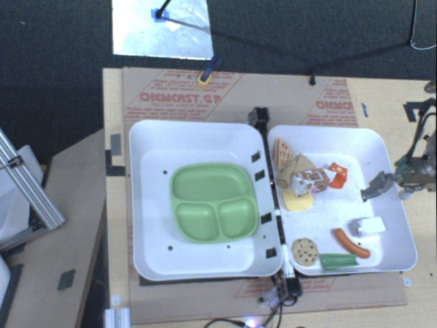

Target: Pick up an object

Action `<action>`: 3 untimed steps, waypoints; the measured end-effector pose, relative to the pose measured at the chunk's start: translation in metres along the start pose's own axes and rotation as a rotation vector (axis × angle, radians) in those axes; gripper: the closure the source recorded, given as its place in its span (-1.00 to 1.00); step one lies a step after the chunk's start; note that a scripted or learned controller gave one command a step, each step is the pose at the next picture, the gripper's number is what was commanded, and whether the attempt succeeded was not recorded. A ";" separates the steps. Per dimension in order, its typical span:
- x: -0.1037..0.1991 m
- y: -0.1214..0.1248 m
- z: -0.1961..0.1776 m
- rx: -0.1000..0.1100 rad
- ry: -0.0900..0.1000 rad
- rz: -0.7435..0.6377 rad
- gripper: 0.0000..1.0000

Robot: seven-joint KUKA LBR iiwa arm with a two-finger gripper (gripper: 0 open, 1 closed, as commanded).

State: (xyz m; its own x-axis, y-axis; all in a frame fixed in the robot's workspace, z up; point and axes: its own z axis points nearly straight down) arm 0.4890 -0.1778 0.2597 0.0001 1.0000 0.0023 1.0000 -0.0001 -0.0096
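Camera view: gripper [374, 186] hangs at the right bin's [392, 157] edge, finger spread unclear; white block [367, 226] lies just below.

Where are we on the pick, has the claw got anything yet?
Nothing looks done: the toy food, such as the cookie, sausage and small carton, lies in the right bin. In hand: the claw sits over that bin's right side, with nothing visibly held. Left: going down on one item, gripping and lifting it.
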 end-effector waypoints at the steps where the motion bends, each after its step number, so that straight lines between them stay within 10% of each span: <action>1: 0.000 0.002 -0.006 -0.011 -0.003 -0.004 -1.00; 3: -0.002 0.001 0.100 -0.007 -0.001 -0.001 -1.00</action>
State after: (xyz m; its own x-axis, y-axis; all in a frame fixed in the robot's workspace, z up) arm 0.4890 -0.1797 0.1600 -0.0012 1.0000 0.0013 1.0000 0.0012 -0.0025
